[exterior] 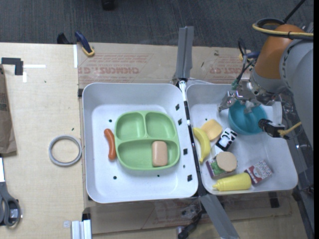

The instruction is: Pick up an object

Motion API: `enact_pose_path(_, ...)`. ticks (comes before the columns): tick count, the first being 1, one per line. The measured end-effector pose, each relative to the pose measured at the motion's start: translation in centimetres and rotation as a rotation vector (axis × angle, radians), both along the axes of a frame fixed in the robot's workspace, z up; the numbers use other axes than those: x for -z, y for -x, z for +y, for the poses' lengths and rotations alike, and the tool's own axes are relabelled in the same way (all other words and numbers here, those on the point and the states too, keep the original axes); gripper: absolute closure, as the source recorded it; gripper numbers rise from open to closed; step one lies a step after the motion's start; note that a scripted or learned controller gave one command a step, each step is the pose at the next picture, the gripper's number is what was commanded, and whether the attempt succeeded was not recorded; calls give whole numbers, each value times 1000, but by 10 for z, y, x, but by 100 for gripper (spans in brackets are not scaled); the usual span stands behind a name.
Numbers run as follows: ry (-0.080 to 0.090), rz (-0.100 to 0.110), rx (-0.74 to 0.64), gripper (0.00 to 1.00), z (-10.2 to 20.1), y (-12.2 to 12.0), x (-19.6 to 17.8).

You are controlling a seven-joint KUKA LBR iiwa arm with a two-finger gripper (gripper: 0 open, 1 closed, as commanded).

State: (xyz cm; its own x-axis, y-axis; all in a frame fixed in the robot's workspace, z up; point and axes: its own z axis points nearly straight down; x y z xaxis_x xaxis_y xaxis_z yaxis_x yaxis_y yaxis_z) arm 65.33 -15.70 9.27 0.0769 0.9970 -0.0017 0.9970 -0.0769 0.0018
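My gripper (245,102) is hovering over the right bin (279,183), directly above a teal object (246,119) (upper part of that bin). I cannot tell whether my fingers are apart or together.

Light wooden bench (45,113) with two white bins.

The left bin (94,148) and right bin (279,176) sit touching; a grey ring (65,150) lies left, scissors (9,209) near the corner.

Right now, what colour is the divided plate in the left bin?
Light green; the divided plate shows clearly in the camera view.
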Motion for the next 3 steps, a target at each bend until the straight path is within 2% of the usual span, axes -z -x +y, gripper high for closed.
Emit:
enact_pose_path(1, -8, -3, -7, 100, 6, -3, -12)
enact_pose_path(2, -1, 1, -4, 100, 83, -6, -100)
enact_pose_path(3, 0, 2, -111, 100, 79, -6, -172)
